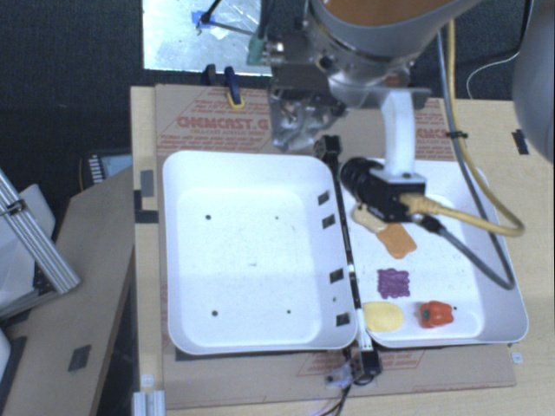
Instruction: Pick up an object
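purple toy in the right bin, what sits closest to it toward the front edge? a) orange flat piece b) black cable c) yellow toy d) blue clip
c: the yellow toy lies just below and slightly left of the purple toy in the right bin, nearer the front rim, with the red toy further right.

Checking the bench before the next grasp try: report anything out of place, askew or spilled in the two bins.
Nothing stands out. The purple piece, yellow piece, red-orange piece and orange piece lie loose in the right bin, none over its rim. The orange piece lies partly under the black camera unit.
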`<state>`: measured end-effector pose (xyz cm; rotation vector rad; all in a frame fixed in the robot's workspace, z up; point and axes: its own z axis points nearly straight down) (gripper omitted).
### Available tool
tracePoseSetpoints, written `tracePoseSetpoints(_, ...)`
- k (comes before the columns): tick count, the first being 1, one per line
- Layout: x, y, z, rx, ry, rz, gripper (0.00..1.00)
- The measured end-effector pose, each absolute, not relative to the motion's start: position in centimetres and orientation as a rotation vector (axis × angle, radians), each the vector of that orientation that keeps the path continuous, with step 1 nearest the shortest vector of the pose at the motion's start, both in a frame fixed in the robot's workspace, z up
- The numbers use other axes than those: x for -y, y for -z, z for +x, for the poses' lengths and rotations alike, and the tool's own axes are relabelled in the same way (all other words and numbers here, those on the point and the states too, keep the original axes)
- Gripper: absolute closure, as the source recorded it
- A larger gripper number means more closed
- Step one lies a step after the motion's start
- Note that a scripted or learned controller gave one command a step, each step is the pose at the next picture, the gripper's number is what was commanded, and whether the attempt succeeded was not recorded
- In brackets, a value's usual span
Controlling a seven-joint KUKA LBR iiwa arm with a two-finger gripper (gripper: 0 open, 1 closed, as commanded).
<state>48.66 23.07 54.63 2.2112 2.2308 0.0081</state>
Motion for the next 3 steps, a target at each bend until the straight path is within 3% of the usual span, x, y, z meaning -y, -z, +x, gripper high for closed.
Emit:
tracePoseSetpoints(1,-23.4,-53.4,52.0,-2.22,-0.003,2.22,1.0)
tracePoseSetpoints(2,-23.4,-53.5,54.1,-2.22,-0.004,2.22,1.0)
tracePoseSetpoints(3,-18.6,-53.5,49.3,-2.222,0.001,2.222,1.0)
